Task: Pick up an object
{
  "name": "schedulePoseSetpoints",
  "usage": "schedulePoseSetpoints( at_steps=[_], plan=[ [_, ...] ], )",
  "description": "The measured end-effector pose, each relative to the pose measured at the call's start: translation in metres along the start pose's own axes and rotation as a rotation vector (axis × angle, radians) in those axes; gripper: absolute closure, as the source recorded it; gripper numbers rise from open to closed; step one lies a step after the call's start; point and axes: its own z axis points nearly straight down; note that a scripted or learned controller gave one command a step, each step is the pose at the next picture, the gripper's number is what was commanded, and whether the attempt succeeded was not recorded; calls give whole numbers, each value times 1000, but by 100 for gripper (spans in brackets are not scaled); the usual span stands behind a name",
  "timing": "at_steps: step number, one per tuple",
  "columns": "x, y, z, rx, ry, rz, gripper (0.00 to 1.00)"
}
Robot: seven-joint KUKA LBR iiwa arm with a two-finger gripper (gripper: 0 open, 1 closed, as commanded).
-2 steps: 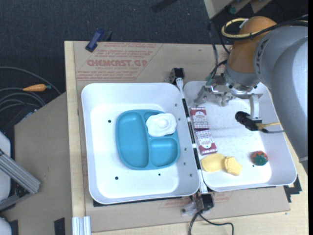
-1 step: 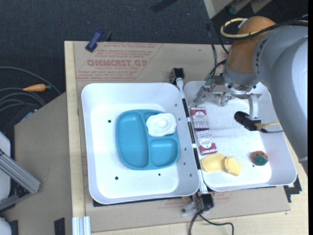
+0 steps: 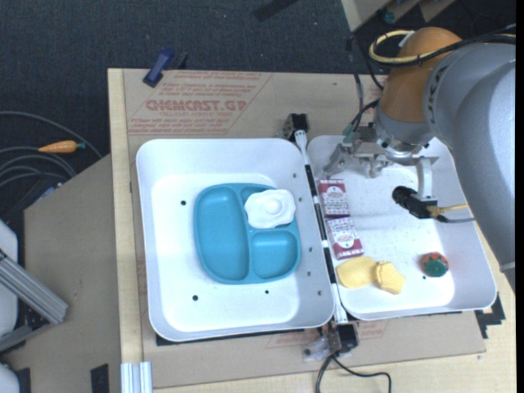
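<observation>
The small maroon paper packets point(image 3: 336, 215) lay against the right white plastic bin's point(image 3: 471, 293) left wall, so the wall crowded them. My metal gripper point(image 3: 366, 154) hovered near that wall too. It gripped nothing I could see.

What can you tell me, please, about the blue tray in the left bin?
The tray is a light blue divided plate, plastic by its look, with one long compartment on its left and two smaller ones on its right. It lies flat, right side up, on the floor of the left bin, about central. A white object rests over its upper right compartment.
</observation>
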Motion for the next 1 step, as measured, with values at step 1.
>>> schedulePoseSetpoints(
  at_steps=[1],
  plan=[
    [-1, 0, 0, 0, 0, 0, 0]
  ],
)
